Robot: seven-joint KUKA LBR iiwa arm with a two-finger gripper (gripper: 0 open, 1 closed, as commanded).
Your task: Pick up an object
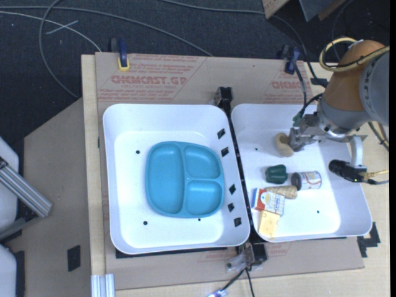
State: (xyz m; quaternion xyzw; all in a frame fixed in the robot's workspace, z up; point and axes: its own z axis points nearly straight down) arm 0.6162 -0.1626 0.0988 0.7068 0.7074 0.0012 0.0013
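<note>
One end effector [299, 136], low in the right bin [346, 221] near its upper middle, on a grey arm [362, 85] with an orange band reaching in from the right. Whether it is spread or pressed together cannot be told from here; the tip is too small and dark against the bin floor.

Item nearest — a small tan, rounded object [284, 143], touching or just beside the tip on its left side. No sign that it is gripped. It looks light and stiff, perhaps wood or cork; smooth and rounded, so likely to roll or squirt out unless taken across its middle.

Further toward the front of the same bin:
- dark green lump [276, 174], probably soft or rubbery
- small can [307, 180] lying on its side — liable to roll
- tan wedge-shaped piece [286, 192], just beside the can
- red-and-white packet [270, 201] over a yellow card [268, 223], both flat and hard to pinch

Left bin [117, 166]: blue divided tray [184, 179], well apart from the arm.

Both bins sit on a cardboard-covered bench [154, 73].
</note>
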